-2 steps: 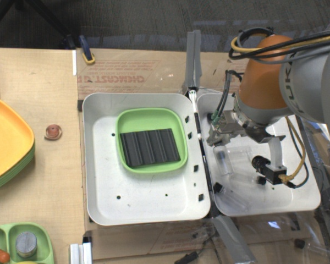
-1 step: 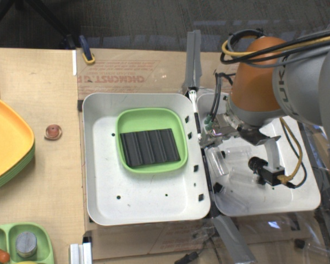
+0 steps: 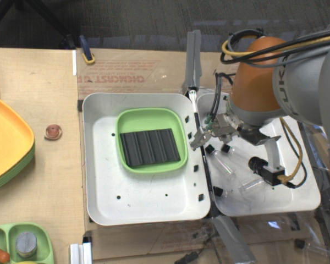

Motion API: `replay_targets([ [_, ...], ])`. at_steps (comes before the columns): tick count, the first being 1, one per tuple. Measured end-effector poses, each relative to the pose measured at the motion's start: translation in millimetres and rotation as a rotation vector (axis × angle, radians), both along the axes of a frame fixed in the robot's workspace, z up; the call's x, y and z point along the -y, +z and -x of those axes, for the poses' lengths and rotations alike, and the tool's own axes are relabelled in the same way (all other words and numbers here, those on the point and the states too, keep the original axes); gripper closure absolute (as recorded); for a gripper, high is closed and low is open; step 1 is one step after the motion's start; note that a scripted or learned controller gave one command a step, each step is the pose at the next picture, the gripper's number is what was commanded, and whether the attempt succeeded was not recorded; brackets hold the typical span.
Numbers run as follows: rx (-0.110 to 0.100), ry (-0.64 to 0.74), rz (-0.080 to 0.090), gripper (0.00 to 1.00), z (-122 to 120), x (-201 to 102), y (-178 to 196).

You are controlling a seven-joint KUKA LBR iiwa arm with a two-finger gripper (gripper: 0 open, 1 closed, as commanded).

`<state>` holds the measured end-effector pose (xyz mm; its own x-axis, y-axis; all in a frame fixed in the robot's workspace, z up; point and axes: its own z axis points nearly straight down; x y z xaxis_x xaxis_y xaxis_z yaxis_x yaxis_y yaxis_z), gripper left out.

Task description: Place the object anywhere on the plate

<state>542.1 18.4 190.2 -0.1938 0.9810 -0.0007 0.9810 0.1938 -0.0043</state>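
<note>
The claw (image 3: 204, 138) hangs low at the rim where the two white bins meet, just right of the green plate (image 3: 152, 140); whether it is released or clenched cannot be told, since the wrist hides much of it. Above it rises the grey arm (image 3: 302, 87) with its orange band (image 3: 257, 76), yellow and black cables looping over the top. Dark letters run along the grey shell at the arm's upper part, cut off and not readable.

The right bin (image 3: 297, 197), on the far side of the claw from the plate, holds clear plastic tubes (image 3: 223, 163) with black caps, lying scattered under and beside the arm.

The left bin (image 3: 99, 191) holds the green plate, a rounded square dish. On it lies a dark ribbed slab (image 3: 149, 147), flat and filling most of the dish's floor.

Behind the plate, a brown cardboard sheet (image 3: 132, 77) on the worktop (image 3: 33, 76) bears red print, upside down from here, seemingly "CHEMCONST".

Left of the plate, well apart, sit a small reddish knob (image 3: 53, 131) and a stack of yellow-orange trays (image 3: 5, 142). Below those, a green divided tray (image 3: 16, 245) holds a grey round thing (image 3: 26, 243).
</note>
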Motion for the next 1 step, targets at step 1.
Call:
replay_targets([
  [1,0.001,-0.150,0.001,0.00,-50.2,41.7,0.1],
])
